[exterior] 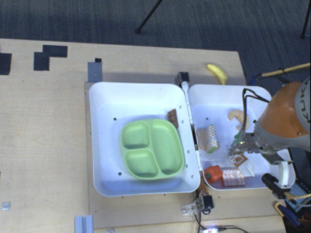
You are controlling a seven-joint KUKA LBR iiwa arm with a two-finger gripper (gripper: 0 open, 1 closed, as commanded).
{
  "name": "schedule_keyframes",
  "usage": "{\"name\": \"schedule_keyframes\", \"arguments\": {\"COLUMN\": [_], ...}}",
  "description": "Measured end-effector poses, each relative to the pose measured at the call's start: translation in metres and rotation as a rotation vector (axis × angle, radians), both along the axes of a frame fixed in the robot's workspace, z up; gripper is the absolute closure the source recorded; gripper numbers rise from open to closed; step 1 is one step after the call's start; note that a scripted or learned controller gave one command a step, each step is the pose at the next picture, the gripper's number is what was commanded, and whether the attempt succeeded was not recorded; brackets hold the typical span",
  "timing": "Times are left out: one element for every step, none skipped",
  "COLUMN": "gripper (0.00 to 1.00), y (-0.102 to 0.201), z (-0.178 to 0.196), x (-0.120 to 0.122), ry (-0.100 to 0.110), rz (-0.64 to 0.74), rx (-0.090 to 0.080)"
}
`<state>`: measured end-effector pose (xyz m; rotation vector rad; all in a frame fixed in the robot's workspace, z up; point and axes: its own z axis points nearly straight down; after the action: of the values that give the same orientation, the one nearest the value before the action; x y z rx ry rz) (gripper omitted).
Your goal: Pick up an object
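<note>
My gripper (pixel 239 147) reaches down into the right bin (pixel 214 97), near its middle right. Directly below it lies a small brown-and-white item (pixel 238 159), and I cannot tell whether the two touch. A patterned packet (pixel 210 139) lies to the gripper's left. Behind it sits a tan curved piece (pixel 236 114). At the bin's front edge are a red object (pixel 213 172), a red-and-white box (pixel 233 178) and a white item (pixel 247 169).
The left bin (pixel 104 130) holds a green divided plate (pixel 152 148) and a small brown piece (pixel 172 116) by its right wall. A yellow banana (pixel 217 73) lies on the bench behind the right bin. The arm's orange band (pixel 284 118) hangs over the right bin's right side.
</note>
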<state>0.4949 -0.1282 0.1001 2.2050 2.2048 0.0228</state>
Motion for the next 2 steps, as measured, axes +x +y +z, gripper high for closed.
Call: {"name": "schedule_keyframes", "arguments": {"gripper": [1.00,0.00], "y": [0.0393,0.0386], "z": [-0.0124,-0.0135], "x": [0.0651,0.0640], "ry": [0.016,0.019], "rz": [0.005,0.004], "rx": [0.005,0.004]}}
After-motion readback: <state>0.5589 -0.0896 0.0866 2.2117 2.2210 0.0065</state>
